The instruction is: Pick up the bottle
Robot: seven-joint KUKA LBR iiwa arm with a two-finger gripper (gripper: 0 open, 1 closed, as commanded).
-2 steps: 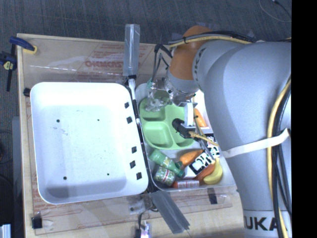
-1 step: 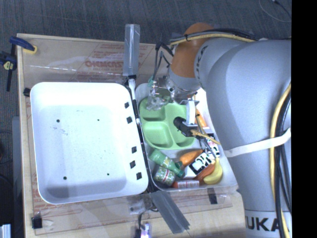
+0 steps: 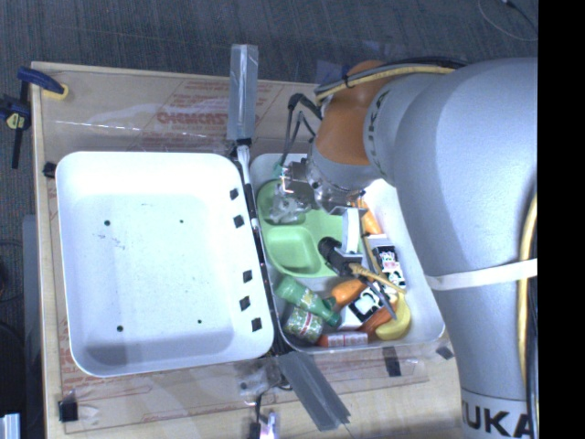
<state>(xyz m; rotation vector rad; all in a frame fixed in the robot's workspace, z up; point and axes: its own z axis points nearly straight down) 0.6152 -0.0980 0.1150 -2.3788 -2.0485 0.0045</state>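
The bottle (image 3: pixel 305 305) is green with a patterned label and lies on its side near the front of the right bin (image 3: pixel 413 262). My gripper (image 3: pixel 286 203) hangs low over the bin's far left corner, above a pale green object, roughly a hand's width behind the bottle. The arm's grey body and orange band cover the bin's right side.
A light green dish (image 3: pixel 291 247) lies between the gripper and the bottle. Around the bottle crowd an orange piece (image 3: pixel 347 291), a yellow banana (image 3: pixel 398 324), a black-and-white box (image 3: pixel 388 263) and a red marker (image 3: pixel 344 339). The left bin (image 3: pixel 146 263) stands alongside.
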